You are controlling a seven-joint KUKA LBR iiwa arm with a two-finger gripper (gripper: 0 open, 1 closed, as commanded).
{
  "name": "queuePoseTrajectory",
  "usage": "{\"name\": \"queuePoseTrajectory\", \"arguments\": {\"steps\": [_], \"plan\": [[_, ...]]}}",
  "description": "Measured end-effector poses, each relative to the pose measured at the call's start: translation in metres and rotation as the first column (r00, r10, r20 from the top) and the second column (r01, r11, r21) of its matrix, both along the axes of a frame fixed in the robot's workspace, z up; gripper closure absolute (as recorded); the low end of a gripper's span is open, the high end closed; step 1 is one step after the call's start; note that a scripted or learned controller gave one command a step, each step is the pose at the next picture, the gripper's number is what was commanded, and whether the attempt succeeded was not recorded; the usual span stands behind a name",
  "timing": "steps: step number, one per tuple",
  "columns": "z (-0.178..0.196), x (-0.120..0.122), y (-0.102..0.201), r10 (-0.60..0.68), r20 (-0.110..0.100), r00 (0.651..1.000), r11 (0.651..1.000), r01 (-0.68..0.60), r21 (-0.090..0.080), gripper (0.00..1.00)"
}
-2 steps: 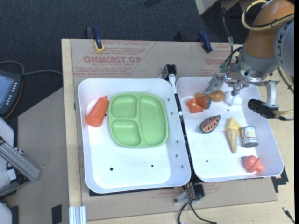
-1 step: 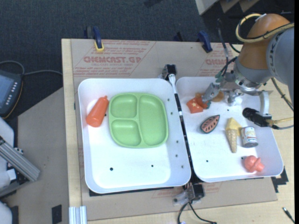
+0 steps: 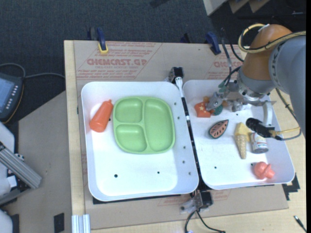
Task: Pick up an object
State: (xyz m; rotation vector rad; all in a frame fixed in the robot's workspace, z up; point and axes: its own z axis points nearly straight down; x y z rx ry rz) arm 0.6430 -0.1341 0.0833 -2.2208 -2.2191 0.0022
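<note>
Nearest the viewer, at the front right corner of the right bin (image 3: 228,181), sits a small pink rounded toy (image 3: 263,170). Behind it, toward the bin's right edge, a small silver can (image 3: 259,143) stands beside a pale yellow ice-cream-cone toy (image 3: 241,139) that lies pointing toward the front edge. Just left of the cone is a brown oval piece (image 3: 218,128), leaf-like and tilted. Near the bin's back left corner lies a small orange-red block (image 3: 202,109).

Reaching in from the right, the grey arm with its orange band bends down over the back of the right bin. Its gripper (image 3: 217,103) sits low, close to the bin floor, just beside the orange-red block; a dark teal item (image 3: 216,109) shows at the fingertips. Whether the fingers are spread or closed, and whether they clasp anything, cannot be told from this angle.

Across the divider, the left bin (image 3: 141,178) holds a light green plate (image 3: 144,124) with three compartments, lying flat in the middle toward the back edge. An orange carrot-shaped toy (image 3: 101,116) rests tilted near the bin's left edge, just beside the plate.
</note>
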Motion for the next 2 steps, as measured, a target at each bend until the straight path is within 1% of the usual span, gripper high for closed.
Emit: {"name": "queuePoseTrajectory", "arguments": {"steps": [1, 2], "plan": [[0.013, 0.001, 0.000, 0.000, 0.004, 1.000, 1.000, 0.000, -0.001, 1.00], [0.077, 0.003, -0.001, 0.001, 0.010, 1.000, 1.000, -0.001, -0.003, 1.00]]}}
